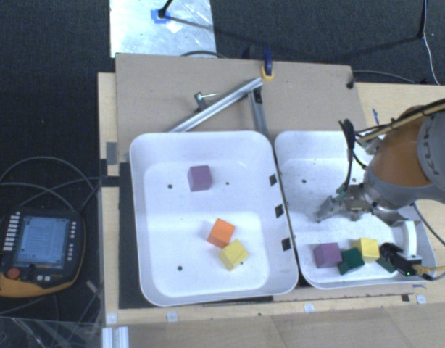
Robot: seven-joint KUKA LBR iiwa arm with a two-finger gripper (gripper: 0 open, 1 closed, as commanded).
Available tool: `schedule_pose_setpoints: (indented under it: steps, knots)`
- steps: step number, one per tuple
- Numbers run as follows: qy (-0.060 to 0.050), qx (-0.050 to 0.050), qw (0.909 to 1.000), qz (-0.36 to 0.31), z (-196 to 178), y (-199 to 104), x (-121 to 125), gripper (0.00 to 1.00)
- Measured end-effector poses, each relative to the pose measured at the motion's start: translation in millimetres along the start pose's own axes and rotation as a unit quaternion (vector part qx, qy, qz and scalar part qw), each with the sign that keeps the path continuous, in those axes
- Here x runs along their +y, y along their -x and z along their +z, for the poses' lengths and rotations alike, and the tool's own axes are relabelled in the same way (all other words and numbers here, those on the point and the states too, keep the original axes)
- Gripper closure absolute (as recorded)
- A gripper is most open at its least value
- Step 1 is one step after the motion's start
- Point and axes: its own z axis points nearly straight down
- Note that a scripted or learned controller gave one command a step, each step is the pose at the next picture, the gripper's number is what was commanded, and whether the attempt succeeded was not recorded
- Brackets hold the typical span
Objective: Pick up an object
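The arm [407, 162] reaches into the right bin [309, 154] from the right, and its gripper [337, 205] hangs low over the bin's bare middle, with nothing seen in it; whether the jaws are spread or closed cannot be told from this slant. The nearest things to pick lie along the bin's near edge: a purple block [327, 254], a dark green block [350, 260] touching it, and a yellow block [369, 249] just beside that. The purple block sits below the gripper in the view, near but apart. To do this well, I judge the gripper should come straight down over the purple block's free left side, since its green neighbour crowds the right. The left bin [154, 154] holds a purple cube [200, 177], an orange cube [221, 232] and a yellow cube [234, 254], all well apart from the gripper.
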Motion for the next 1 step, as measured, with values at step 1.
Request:
schedule_pose_setpoints:
  steps: [1]
  knots:
    - [0.002, 0.000, 1.0000, -0.001, -12.3, 0.3, 1.5, 1.00]
